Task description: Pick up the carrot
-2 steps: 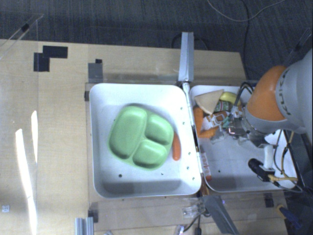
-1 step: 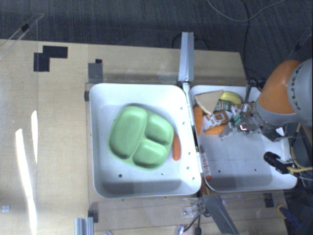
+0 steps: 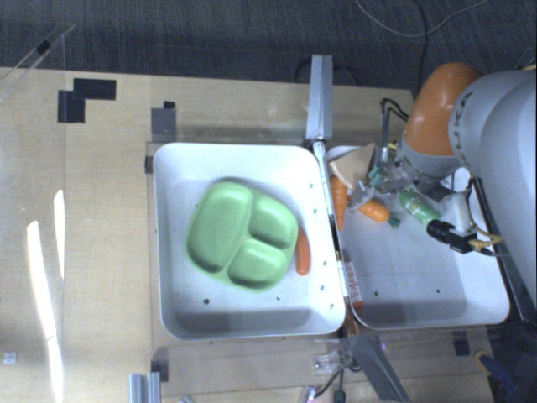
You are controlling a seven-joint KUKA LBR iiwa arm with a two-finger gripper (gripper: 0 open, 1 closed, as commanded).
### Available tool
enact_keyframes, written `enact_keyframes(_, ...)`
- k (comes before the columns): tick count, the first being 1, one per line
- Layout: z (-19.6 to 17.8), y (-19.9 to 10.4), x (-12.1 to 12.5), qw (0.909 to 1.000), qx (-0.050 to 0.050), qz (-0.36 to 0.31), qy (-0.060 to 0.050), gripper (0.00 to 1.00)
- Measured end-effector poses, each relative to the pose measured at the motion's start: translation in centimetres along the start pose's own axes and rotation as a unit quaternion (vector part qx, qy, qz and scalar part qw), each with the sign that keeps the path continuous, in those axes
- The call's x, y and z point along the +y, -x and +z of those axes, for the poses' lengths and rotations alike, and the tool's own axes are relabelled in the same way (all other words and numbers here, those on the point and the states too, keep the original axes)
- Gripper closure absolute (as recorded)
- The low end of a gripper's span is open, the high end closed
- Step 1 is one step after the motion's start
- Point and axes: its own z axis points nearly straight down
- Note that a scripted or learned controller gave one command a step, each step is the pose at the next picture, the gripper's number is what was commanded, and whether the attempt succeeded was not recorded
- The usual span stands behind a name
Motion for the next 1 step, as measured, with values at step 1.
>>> enact_keyframes(1, -1.11, -0.23, 0.25, 1.0000, 0.001, -0.004, 0.002, 1.00)
